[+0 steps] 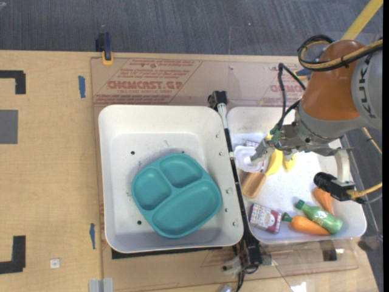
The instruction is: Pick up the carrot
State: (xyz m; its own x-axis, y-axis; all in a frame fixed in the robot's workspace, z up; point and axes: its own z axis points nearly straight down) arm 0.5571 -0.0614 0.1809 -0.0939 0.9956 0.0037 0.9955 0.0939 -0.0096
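Observation:
An orange carrot [306,225] lies near the front of the right bin [355,227], partly under a green bottle [320,217]. A second orange carrot-like piece [323,199] lies just behind the bottle, toward the bin's right side. My gripper [277,152] hangs under the orange-banded wrist over the middle of the right bin, directly above a yellow banana-like item [273,163]. It is well to the left of and behind both orange pieces. The wrist hides much of the gripper.
A teal divided plate [176,194] sits in the left bin [115,163]. The right bin also holds a tan bread-like piece [253,184], a pink box [265,218] and a white cup [244,157]. A black cable fitting [331,184] hangs near the second orange piece.

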